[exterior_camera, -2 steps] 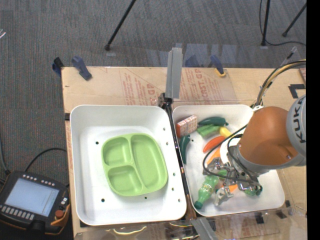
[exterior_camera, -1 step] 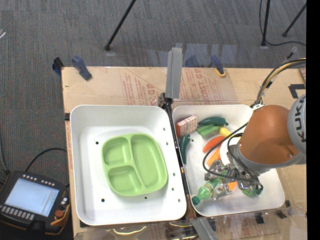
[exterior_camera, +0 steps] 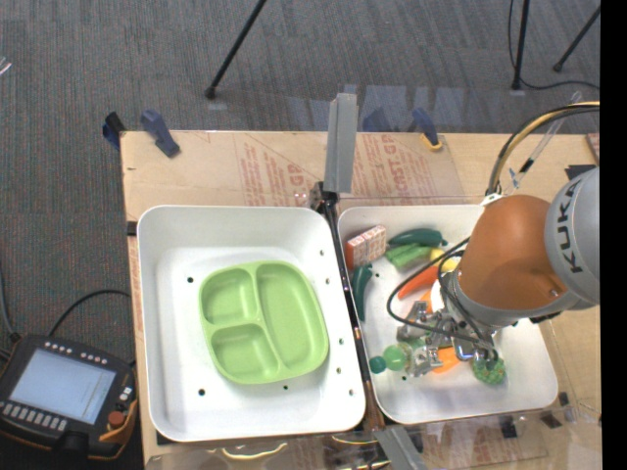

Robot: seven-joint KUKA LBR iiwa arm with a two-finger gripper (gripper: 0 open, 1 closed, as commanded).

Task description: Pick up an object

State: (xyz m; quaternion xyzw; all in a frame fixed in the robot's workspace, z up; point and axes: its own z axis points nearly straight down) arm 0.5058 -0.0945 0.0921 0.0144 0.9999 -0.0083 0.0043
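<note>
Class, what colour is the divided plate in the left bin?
Light green plate, seen in the camera view.

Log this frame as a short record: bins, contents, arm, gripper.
left bin: holds a green divided plate
right bin: holds a jumble of small toys, among them a red box, green peppers and a green ball
arm: reaches in from the right, over the right bin
gripper: low among the toys at the bin's near side
grasp: cannot tell; no object clearly seen between the fingers
</note>
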